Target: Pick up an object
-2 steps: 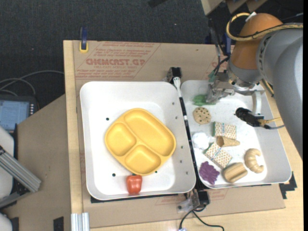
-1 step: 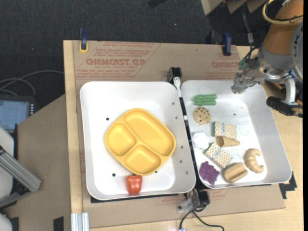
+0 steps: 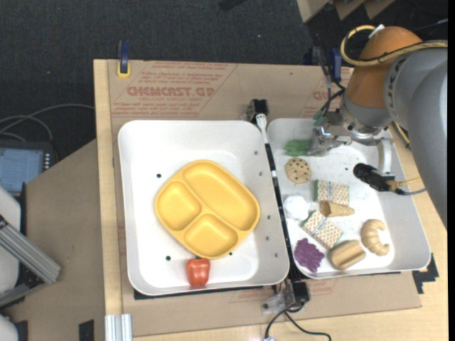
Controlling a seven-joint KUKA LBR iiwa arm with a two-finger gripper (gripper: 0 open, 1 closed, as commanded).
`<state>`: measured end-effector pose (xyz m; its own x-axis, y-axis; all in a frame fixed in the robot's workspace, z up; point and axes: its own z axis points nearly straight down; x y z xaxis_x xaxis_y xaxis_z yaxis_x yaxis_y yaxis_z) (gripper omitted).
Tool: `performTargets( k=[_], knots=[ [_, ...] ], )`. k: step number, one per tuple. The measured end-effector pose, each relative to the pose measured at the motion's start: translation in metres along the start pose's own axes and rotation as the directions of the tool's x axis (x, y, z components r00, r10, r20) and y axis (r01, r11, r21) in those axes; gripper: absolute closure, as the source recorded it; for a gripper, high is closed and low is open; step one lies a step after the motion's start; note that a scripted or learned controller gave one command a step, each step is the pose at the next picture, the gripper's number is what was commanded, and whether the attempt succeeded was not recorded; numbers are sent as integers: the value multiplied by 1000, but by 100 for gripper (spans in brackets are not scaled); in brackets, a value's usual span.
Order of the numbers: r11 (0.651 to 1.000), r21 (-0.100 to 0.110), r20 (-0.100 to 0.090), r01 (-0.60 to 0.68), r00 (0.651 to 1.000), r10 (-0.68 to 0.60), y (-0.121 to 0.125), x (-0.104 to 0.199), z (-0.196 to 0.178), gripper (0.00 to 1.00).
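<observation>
My gripper (image 3: 325, 139) is low over the back left corner of the right bin (image 3: 405, 258). A green toy piece (image 3: 298, 148) lies just to its left, close to the tip or touching it; I cannot tell which. A chocolate-chip cookie (image 3: 298, 170) lies a little nearer the front. Further forward are a white lump (image 3: 296, 207), two patterned wafers (image 3: 333, 192) (image 3: 321, 227), a cone (image 3: 337, 209), purple grapes (image 3: 308, 254), a bread roll (image 3: 346, 253) and a croissant (image 3: 376, 236).
The left bin (image 3: 135, 190) holds a yellow divided plate (image 3: 206, 207) in its middle and a red pepper (image 3: 198, 271) at its front edge. The bins' shared wall (image 3: 274, 183) runs just left of the cookie. The grey arm (image 3: 419, 98) comes in from the right.
</observation>
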<state>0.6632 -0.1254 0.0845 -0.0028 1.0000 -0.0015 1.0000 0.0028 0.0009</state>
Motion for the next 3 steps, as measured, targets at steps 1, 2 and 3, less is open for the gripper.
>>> performTargets(
  k=[1,2,3],
  knots=[
    [1000,6,5,-2,1000,2,3,31,-4,100],
    [1000,-8,4,-7,1000,7,4,-26,-59,100],
    [1000,8,-5,1,1000,-1,2,26,3,100]
  ],
)
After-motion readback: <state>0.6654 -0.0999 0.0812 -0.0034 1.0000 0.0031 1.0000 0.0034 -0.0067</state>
